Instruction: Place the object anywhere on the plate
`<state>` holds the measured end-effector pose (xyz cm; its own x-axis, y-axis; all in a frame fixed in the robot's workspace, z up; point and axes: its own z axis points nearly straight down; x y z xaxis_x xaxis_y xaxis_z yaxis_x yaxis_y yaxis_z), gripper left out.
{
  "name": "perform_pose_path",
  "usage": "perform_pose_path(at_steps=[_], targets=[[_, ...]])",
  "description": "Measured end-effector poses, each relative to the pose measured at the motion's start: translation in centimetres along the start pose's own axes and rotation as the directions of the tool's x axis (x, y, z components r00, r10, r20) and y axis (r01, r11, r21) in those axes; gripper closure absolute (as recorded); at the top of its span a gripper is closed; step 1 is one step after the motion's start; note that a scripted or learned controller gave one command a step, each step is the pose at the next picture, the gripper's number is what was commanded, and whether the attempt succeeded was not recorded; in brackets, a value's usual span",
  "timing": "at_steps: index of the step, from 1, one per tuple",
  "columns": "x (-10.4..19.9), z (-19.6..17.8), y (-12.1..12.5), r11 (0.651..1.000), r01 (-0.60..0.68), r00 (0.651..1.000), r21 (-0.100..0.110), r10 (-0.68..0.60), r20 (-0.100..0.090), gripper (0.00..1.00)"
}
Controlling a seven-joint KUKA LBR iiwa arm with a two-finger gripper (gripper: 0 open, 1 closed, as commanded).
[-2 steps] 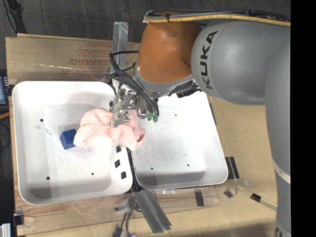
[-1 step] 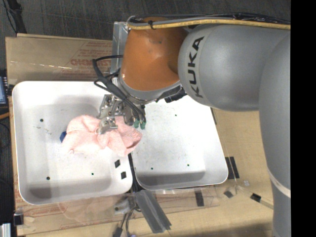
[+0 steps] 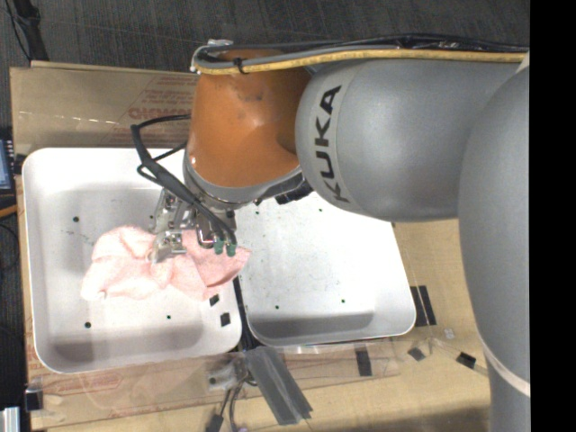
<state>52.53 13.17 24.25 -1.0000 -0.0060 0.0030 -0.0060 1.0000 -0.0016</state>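
Camera view has our gripper (image 3: 191, 239) low on the pink cloth (image 3: 148, 268), near the left bin's (image 3: 45, 241) right edge; we cannot tell its grip. We judge grasping underway; next, lift toward a plate.

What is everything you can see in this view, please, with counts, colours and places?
Bins: two, white, side by side on the bench.
Cloth: one, pale pink, crumpled, in the left bin, its right edge reaching the divide between the bins.
Cardboard sheet: one, brown with red print, under the bins at the far side.
Black tape marks: several, on the bench near the right bin.
Arm: one, grey with an orange band, reaching in from the right.
Gripper: one, metal, over the cloth's upper right part.
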Motion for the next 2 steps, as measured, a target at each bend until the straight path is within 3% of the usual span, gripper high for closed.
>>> perform_pose_path(at_steps=[1, 2], targets=[[3.40, 1.22, 3.71, 1.000, 0.001, 1.000, 0.000, -0.001, 0.000, 1.00], [3.38, 1.18, 3.70, 1.000, 0.001, 1.000, 0.000, -0.001, 0.000, 0.00]])
